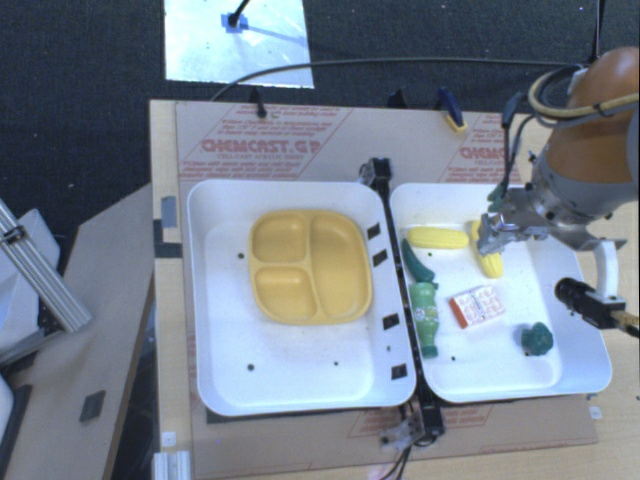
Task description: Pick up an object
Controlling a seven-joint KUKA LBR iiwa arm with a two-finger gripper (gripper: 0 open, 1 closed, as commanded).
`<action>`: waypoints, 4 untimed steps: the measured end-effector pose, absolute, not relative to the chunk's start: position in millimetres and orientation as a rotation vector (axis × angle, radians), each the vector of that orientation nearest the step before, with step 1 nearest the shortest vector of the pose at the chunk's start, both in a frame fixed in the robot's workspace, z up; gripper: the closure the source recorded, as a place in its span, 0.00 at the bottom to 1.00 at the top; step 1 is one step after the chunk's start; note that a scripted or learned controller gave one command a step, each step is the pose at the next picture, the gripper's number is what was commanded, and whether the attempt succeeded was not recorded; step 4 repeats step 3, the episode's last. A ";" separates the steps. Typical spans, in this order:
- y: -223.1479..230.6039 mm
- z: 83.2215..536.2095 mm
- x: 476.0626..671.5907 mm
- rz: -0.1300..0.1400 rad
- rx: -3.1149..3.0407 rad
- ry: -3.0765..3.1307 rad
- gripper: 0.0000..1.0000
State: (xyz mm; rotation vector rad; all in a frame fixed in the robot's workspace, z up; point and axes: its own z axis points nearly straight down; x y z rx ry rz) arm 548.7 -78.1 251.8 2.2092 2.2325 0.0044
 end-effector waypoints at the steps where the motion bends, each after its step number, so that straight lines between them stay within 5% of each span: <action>1: -21.2 237.0 551.3 0.003 2.211 2.234 1.00; 3: 78.7 244.7 565.4 0.005 2.210 2.231 1.00; 4: 78.7 244.7 565.4 0.005 2.210 2.231 1.00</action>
